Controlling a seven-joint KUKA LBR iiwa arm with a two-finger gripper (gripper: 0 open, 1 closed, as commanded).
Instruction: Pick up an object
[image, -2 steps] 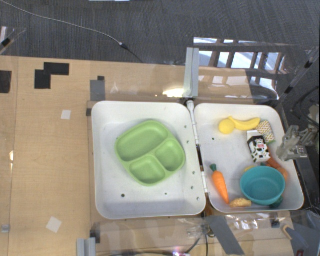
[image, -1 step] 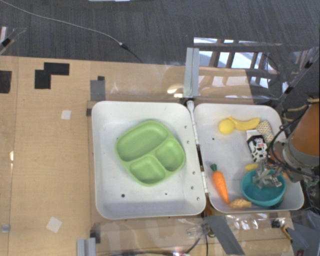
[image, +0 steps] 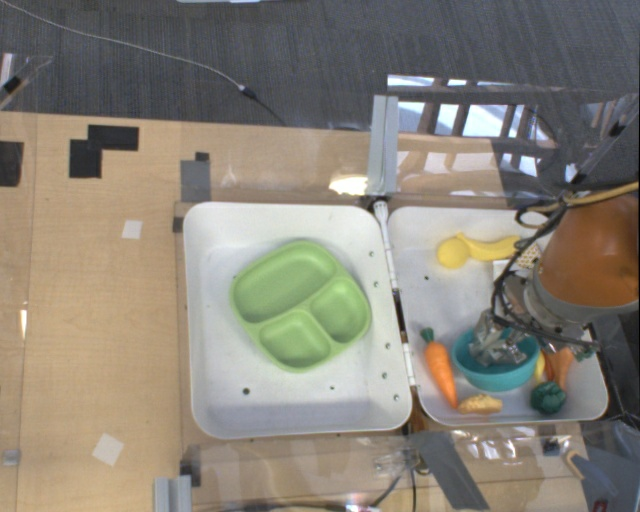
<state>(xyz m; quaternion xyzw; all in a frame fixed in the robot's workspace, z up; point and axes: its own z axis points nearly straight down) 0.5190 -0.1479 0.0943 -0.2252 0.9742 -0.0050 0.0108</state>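
We look down on two white bins side by side. In the right bin (image: 420, 400), at about five o'clock from its centre, sits a teal bowl (image: 497, 371), the thing the gripper (image: 496, 345) hangs over. We judge the bowl to be light, stiff plastic with a smooth, slippery wall; its thin rim looks like the best place to pinch, one finger inside and one outside. We cannot tell how the gripper stands, nor whether it touches the bowl.

Around the bowl lie small toy foods, likely light and hard. We count two carrots: a carrot (image: 439, 367) just beside the bowl at nine o'clock, and a second carrot (image: 560, 366) at three o'clock, partly hidden by the arm. One tan bread-like piece (image: 481, 404) lies at seven o'clock, one dark green broccoli-like piece (image: 548, 398) at four o'clock, and one yellow spoon (image: 475, 250) well apart at twelve o'clock.

The left bin (image: 215, 380) holds one green divided plate (image: 300, 304) with three compartments, near its centre.
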